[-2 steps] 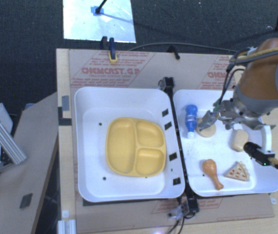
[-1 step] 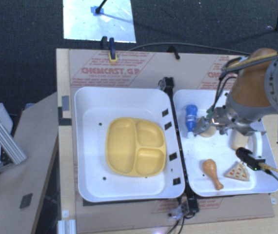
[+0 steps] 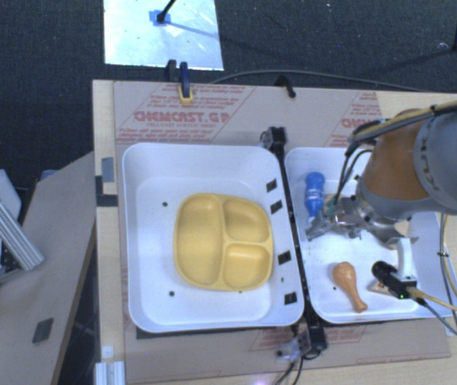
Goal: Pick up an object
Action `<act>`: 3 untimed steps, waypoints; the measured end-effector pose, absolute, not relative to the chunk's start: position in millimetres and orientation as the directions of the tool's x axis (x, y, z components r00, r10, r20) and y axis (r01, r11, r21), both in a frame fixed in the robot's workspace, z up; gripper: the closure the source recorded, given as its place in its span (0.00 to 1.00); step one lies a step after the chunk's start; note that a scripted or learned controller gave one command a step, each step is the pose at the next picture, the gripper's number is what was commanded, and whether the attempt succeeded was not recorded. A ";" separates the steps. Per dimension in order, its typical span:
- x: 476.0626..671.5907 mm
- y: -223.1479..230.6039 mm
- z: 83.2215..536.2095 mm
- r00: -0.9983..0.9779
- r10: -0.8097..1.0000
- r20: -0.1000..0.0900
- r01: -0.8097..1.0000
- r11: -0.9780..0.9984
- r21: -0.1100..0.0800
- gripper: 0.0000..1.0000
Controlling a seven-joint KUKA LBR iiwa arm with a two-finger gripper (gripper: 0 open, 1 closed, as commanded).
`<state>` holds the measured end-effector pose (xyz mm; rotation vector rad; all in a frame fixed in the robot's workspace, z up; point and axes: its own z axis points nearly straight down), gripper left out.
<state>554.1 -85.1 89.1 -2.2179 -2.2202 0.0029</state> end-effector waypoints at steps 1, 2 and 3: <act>554.6 -85.1 84.4 -0.001 1.000 0.000 1.000 0.001 0.000 0.00; 555.5 -85.1 95.4 -0.001 1.000 0.000 1.000 0.001 0.003 1.00; 563.3 -91.4 142.9 -0.003 1.000 -0.001 1.000 0.003 0.005 1.00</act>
